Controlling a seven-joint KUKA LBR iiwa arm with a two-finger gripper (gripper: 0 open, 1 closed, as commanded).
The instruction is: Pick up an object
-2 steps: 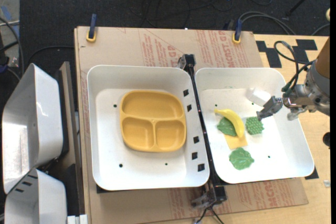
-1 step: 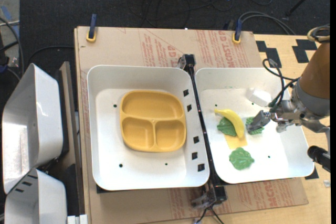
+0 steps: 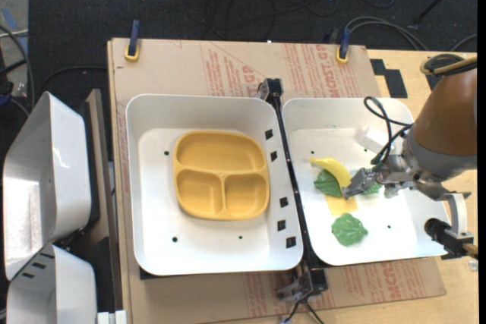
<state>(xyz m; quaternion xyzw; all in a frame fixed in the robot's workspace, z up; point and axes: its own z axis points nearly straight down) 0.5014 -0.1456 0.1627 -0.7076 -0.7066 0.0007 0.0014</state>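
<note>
In the right bin [image 3: 402, 250] lie a yellow banana-shaped piece [image 3: 332, 167], a green leafy piece [image 3: 327, 182] just under it, and a second green leafy piece [image 3: 348, 228] nearer the front. A small yellow patch [image 3: 336, 205] shows between them. My gripper [image 3: 357, 186] hangs low over the bin, right beside the banana piece and the upper green piece. A bit of green [image 3: 370, 189] shows at the fingers, but whether it is held is unclear. A small white object [image 3: 371, 139] lies toward the bin's back.
The left bin [image 3: 152, 239] holds a yellow compartment tray [image 3: 222, 173]. A black divider with clips [image 3: 287, 186] runs between the bins. The arm's orange band [image 3: 449, 114] and grey wrist cover the right bin's right side. White containers [image 3: 42, 178] stand off the bench at left.
</note>
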